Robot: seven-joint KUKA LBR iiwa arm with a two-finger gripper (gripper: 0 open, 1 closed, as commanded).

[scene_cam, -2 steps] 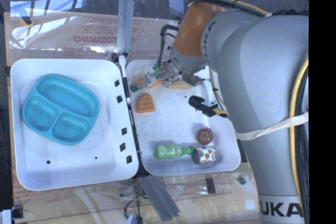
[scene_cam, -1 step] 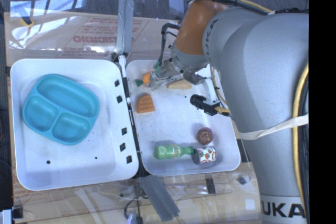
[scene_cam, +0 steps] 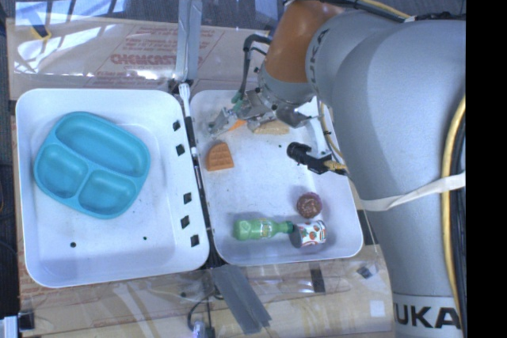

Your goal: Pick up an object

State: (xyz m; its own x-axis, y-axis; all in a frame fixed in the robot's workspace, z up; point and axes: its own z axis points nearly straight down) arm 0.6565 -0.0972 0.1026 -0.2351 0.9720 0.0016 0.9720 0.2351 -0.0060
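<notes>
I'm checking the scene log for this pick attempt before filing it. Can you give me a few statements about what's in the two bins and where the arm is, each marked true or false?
1. The blue divided plate lies in the left bin. True.
2. The green bottle stands upright. False: it lies on its side near the front edge of the right bin.
3. The end effector is over the far end of the right bin. True.
4. The orange wedge-shaped item is in the left bin. False: it lies in the right bin, near its left wall.
5. A round brown item lies just beyond the small red and white item. True.
</notes>
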